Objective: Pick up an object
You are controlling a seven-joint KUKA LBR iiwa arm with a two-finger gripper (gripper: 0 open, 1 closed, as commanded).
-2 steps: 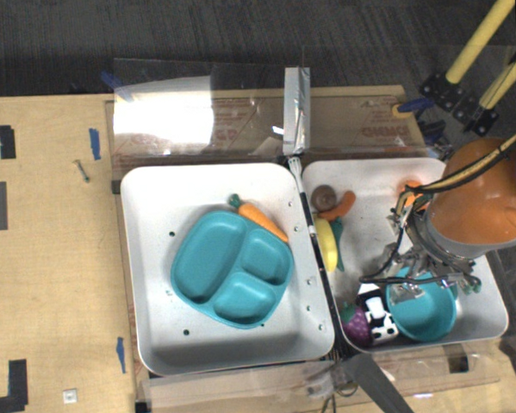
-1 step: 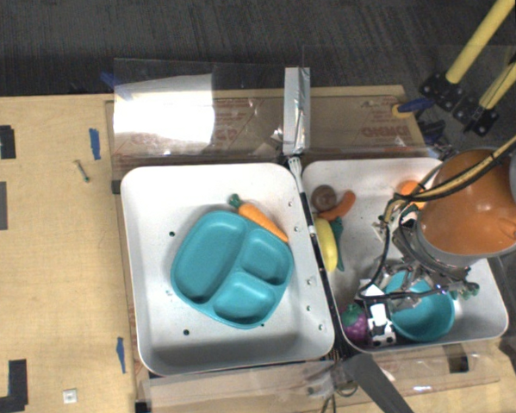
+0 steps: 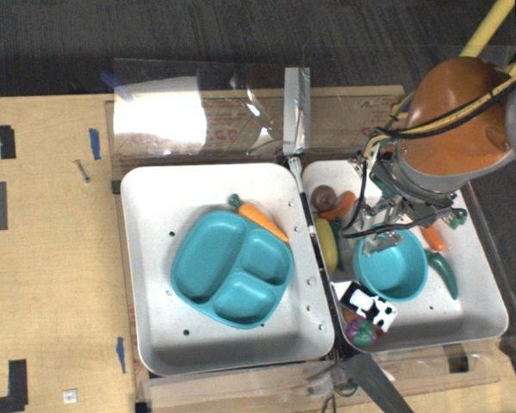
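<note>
The grey arm comes in from the right, its orange band (image 3: 456, 117) broad and rounded above the wrist. Below that, the tool (image 3: 395, 224) points downward, with dark cables looping beside its left flank.

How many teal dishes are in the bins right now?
2. A divided teal plate lies in the left bin, a toy carrot on its rim. A teal bowl sits in the right bin, under the arm. The arm may hide others.
</note>
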